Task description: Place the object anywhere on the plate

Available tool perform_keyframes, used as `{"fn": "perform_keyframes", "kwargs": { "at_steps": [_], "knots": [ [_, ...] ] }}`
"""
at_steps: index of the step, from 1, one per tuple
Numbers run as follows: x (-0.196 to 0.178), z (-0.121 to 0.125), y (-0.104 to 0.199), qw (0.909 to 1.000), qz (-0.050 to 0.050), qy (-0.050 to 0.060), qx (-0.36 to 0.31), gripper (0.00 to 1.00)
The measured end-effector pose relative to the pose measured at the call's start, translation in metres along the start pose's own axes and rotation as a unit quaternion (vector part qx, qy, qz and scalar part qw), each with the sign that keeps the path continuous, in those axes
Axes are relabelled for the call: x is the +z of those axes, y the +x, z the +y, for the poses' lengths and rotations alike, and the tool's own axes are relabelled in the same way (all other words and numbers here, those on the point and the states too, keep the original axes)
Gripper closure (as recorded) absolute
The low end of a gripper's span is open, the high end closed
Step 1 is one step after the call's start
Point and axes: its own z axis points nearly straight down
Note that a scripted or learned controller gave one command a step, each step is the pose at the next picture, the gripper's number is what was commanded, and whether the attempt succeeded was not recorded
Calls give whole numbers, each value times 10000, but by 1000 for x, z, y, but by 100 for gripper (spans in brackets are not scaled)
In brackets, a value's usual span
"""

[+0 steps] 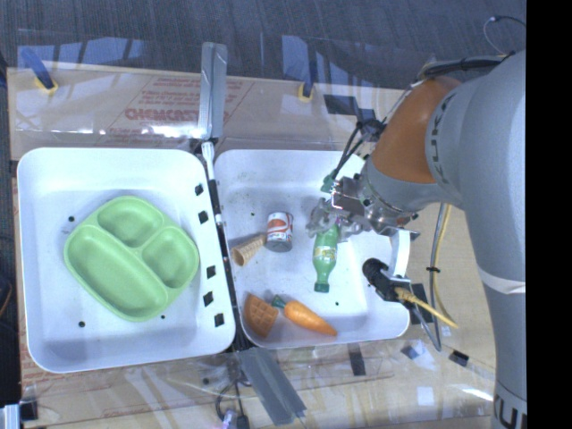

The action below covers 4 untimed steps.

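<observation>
One green bottle (pixel 324 255) lay in the right bin (pixel 295 164), its upper end directly under the gripper (pixel 335 219). Whether the jaws gripped it or how far they stood apart could not be determined; the wrist hid them. One green three-compartment plate (pixel 130 256) sat in the left bin (pixel 45 177), well apart. The right bin also held one can (pixel 280 231), one ice-cream cone (pixel 248 249), one carrot (pixel 307 317) and one partly cut-off brown item (pixel 258 315).
</observation>
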Motion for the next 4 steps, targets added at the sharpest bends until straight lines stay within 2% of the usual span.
{"fn": "perform_keyframes", "kwargs": {
  "at_steps": [1, 2, 3, 4],
  "knots": [
    [-50, -6, 68, 9994, -4, -14, -356, 100],
    [-7, -29, 144, 9910, -13, 5, -1341, 100],
    [29, -70, 242, 9850, -19, 6, -1727, 100],
    [28, -70, 242, 9851, -19, 2, -1721, 0]
  ]
}}
